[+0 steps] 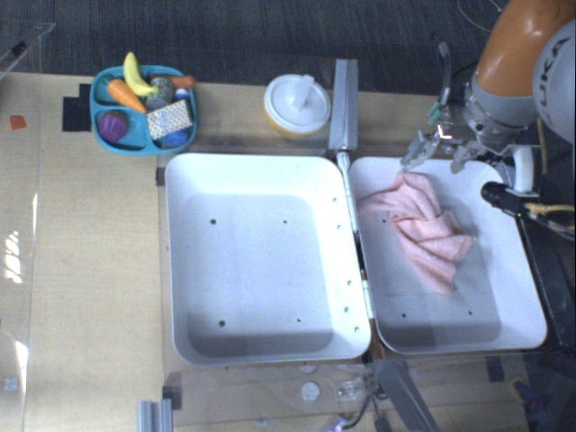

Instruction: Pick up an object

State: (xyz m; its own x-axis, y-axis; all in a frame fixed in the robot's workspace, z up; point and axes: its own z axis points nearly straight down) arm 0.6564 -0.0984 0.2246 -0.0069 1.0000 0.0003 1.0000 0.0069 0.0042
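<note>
Camera view gives you the bench from above at a slant, so start at the near edge and take the pink cloth point(425, 228) as your landmark. Nearest you, below the cloth, runs the front wall of the right bin point(459, 336), with bare white floor between that wall and the cloth. To the cloth's left, across the divider where the two bins meet, you see the left bin point(256, 331), its floor marked by a few small dark dots.

The cloth itself lies crumpled in the right bin, toward the far half, with folds running diagonally and its upper tip pointing at the far wall.

Just beyond that upper tip you find the gripper point(438, 148), hanging over the far rim of the right bin. Its fingers are spread apart and nothing sits between them; the cloth lies below and apart from them, not grasped. Behind the gripper, up and to the right of the cloth, the arm's orange band point(522, 21) rises out of the corner.

Farther back and left of the cloth, past the far bin walls, a white lidded container point(298, 103) stands on the bench. Farthest left of the cloth sits a blue tray point(108, 142) holding toy food, a banana point(136, 75) and a carrot point(124, 94) among it.
</note>
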